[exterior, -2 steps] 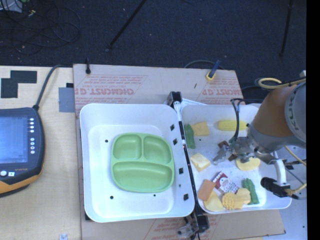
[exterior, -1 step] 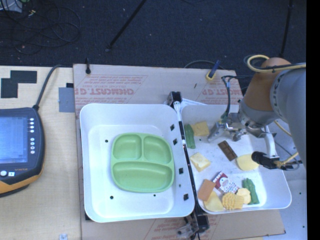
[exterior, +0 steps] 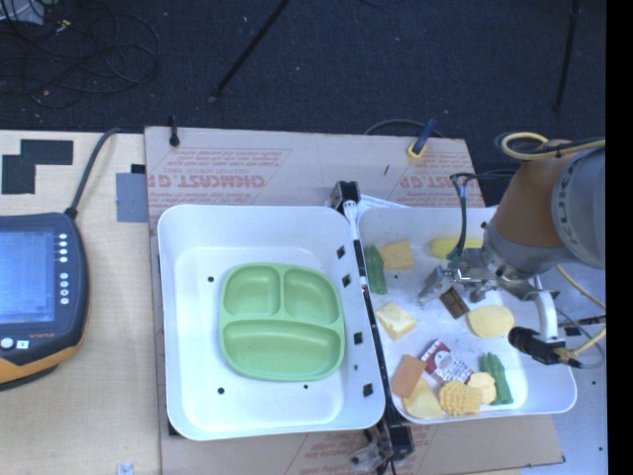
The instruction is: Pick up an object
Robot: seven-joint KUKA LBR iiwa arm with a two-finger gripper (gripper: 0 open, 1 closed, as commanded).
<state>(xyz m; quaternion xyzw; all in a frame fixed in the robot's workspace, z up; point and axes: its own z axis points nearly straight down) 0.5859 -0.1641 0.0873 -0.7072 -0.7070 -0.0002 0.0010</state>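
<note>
Nearest my camera, along the bottom of the view, sits the front rim of the left bin (exterior: 259,426), and I read the scene from there toward the right. Off to the far left a teach pendant (exterior: 35,287) rests on the bench, out of the working area. Inside the left bin lies a green divided tray (exterior: 280,322), flat and centred, which I take to be the drop-off for whatever gets lifted. Right bin (exterior: 560,392) holds the candidates: a green pickle-like piece (exterior: 374,268) against the divider, two pale yellow cheese blocks (exterior: 398,255) (exterior: 395,319), an orange wedge (exterior: 406,374), a red-and-white packet (exterior: 445,361), a yellow waffle-textured piece (exterior: 457,397), and a yellow lemon-like piece (exterior: 491,321). They are scattered loosely, well spread for grasping. My arm comes in from the right, orange band above the wrist, bent down into the bin. Its gripper (exterior: 443,287) hangs low over the bin floor, fingers splayed wide, nothing between them. A small brown piece (exterior: 454,304) lies just beside the fingertips, and I judge that to be the likely target; the pick is not yet made.
</note>
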